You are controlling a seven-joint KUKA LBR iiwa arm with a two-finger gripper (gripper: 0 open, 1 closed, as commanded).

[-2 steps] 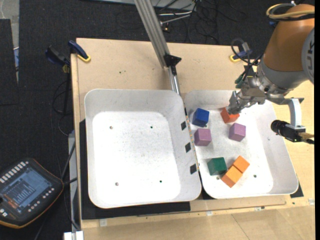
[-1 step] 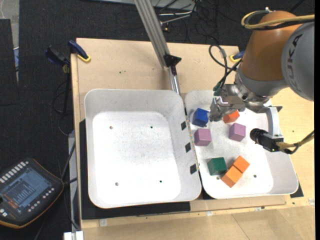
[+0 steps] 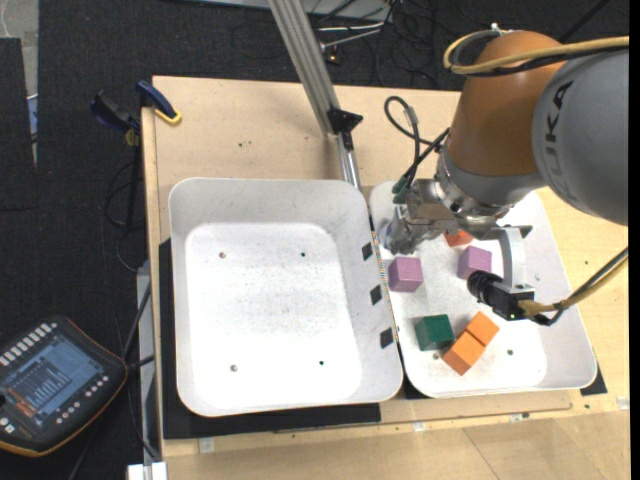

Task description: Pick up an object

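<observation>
Over the right bin (image 3: 560, 363), the grey arm (image 3: 590, 138) with its orange band (image 3: 500, 88) reached in from the right side, and the gripper (image 3: 408, 230) hung low near the far left corner of this bin. Whether the gripper was wide or narrow, I cannot tell, because the wrist covered it from above, and no object was seen inside it.

Just beside the gripper, on its near side, lay a light purple cube (image 3: 405, 273) on the floor of the right bin. A second purple cube (image 3: 476, 261) lay to the right of the first one, partly behind the black camera mount (image 3: 500, 296) fixed to the wrist. A small piece of an orange-red block (image 3: 458, 237) was visible under the wrist, at the far side of the second purple cube. Nearer to the front wall of the right bin, a dark green block (image 3: 434, 331) lay, and two orange cubes (image 3: 471, 343) touched each other just to the right of it.

Left of the right bin stood the left bin (image 3: 190, 208), touching it along the side.
</observation>
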